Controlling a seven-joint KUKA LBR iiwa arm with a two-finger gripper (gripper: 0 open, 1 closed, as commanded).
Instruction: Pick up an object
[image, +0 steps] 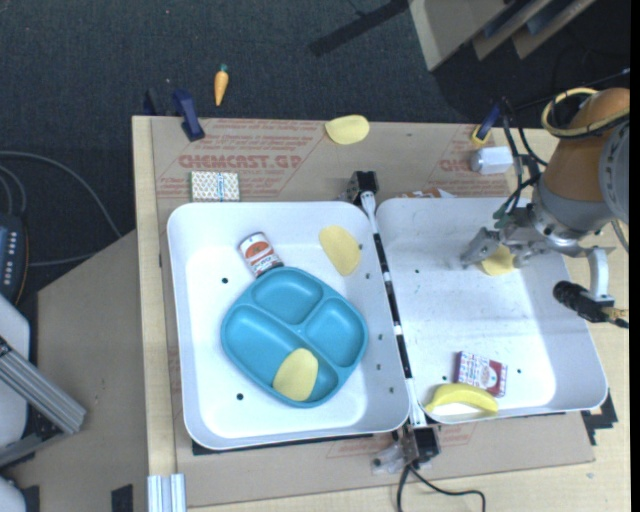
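Yellow object (497, 264), small and rounded, sits at the tool (492, 250).

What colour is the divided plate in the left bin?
Blue; the divided plate shows clearly in the camera view.

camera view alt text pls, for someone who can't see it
A grey robot arm reaches from the right into the right white bin, its tool over a small yellow piece. That bin also holds a banana and a small red box. The left bin holds a blue divided plate, a small can and a yellow chip.
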